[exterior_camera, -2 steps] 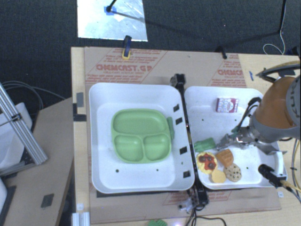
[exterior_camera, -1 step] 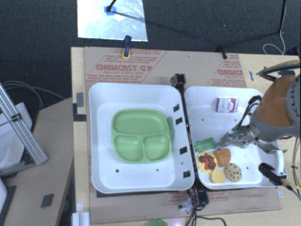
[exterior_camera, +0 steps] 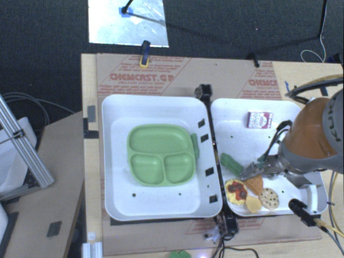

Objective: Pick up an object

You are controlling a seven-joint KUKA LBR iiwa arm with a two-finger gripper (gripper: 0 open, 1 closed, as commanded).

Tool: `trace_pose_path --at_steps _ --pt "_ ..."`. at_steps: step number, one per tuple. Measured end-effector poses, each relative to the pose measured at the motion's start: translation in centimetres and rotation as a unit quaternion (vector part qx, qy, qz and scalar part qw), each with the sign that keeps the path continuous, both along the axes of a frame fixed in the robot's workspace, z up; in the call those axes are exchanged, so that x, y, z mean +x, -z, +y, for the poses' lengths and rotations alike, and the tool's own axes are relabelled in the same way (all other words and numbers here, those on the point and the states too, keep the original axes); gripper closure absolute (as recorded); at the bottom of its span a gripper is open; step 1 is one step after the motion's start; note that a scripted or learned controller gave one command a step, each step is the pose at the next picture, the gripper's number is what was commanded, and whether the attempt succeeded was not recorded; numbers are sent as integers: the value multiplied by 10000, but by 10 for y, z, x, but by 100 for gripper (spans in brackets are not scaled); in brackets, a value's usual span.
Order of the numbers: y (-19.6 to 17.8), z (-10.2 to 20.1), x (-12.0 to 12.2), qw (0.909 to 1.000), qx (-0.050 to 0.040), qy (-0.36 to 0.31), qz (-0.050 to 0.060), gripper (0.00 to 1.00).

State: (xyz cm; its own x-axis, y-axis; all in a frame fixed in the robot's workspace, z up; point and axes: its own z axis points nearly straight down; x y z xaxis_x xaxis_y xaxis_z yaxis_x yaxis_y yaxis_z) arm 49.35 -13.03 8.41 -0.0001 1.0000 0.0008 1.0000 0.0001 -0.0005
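Camera view: end effector (exterior_camera: 251, 170) amid green piece (exterior_camera: 231, 163), cookie (exterior_camera: 268, 198), pink box (exterior_camera: 259, 120).

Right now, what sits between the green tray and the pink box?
In the camera view, the green tray lies in the left bin, the pink box in the right. Between them run the two bins' adjoining walls with black clips; otherwise bare white floor.

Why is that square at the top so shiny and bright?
In the camera view, the silvery sheet on the dark floor throws back light as glare; the white bins look evenly lit, and the gripper by the toy food is a bit blurry.
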Motion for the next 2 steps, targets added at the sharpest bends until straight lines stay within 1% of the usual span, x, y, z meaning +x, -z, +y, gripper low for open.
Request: trace_pose_path --at_steps 1,2 --pt "-11 -2 3 10000 -12 2 -30 100" --pt "-105 120 -1 10000 15 -73 -48 100"
